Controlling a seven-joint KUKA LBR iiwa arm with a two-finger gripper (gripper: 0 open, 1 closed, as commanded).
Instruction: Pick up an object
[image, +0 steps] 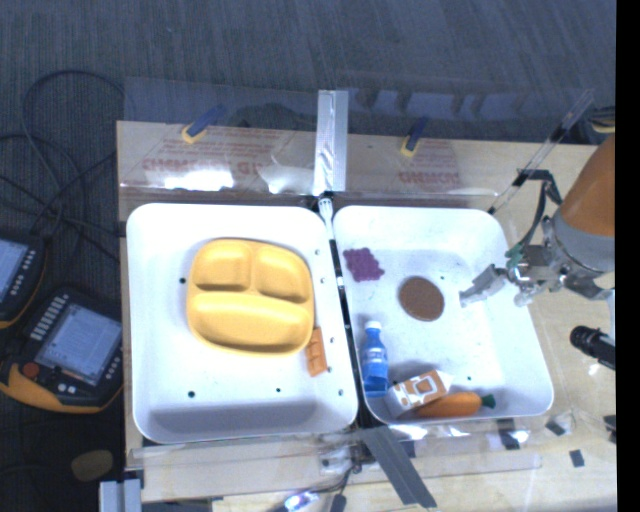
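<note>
Arm (600, 200) cut off by right edge; carrot (450, 405) partly behind carton (420, 388).

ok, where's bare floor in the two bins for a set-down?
Left bin: a wide bare strip along the near edge, below the yellow tray and orange piece. Right bin: bare floor on the right, between the brown disc and the right wall, under the pincer. Crowded: the near-left corner, with the blue bottle, carton and carrot.

Tray (250, 297) in left bin (160, 400); bottle (374, 358) in right bin (520, 370)
</note>
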